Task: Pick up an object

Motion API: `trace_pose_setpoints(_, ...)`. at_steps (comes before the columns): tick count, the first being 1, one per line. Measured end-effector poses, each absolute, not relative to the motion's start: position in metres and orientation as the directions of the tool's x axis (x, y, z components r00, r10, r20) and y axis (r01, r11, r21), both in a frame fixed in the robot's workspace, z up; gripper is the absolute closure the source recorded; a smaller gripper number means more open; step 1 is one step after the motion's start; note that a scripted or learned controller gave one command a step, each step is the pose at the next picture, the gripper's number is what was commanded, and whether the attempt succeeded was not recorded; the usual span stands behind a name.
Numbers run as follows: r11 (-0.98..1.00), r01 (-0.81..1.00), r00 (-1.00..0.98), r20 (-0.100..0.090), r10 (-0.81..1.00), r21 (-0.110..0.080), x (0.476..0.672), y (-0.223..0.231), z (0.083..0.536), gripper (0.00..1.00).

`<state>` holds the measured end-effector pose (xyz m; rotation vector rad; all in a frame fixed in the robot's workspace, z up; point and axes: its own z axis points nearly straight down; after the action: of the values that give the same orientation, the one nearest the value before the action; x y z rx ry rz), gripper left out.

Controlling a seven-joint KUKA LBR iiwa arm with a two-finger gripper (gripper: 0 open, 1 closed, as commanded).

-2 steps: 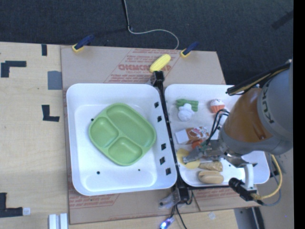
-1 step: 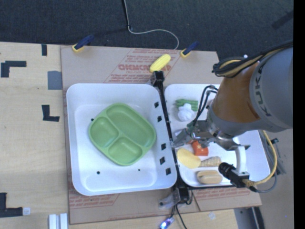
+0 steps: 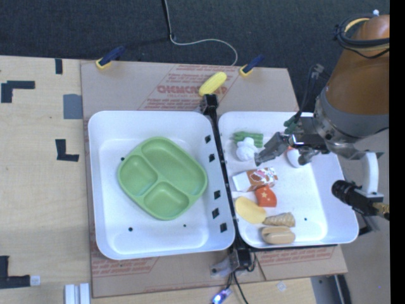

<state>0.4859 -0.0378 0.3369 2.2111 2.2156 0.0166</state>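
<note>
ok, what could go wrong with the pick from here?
1. The hand sits over a tight cluster in the right bin: the white toy, green piece and red-and-white packet lie close together, so it may nudge or take two.
2. The yellow piece, red piece and two brown pieces crowd the near corner, leaving little room beside the wall.
</note>
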Motion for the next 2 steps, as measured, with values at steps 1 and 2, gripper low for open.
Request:
trace_pose_setpoints(1,0.012,1.000,-0.012,0.003,1.000,0.006,0.4843,0.0535,0.4005,0.00)
trace_pose_setpoints(2,0.004,1.000,-0.004,-0.002,1.000,-0.002,0.4838,0.0485,0.4069,1.00)
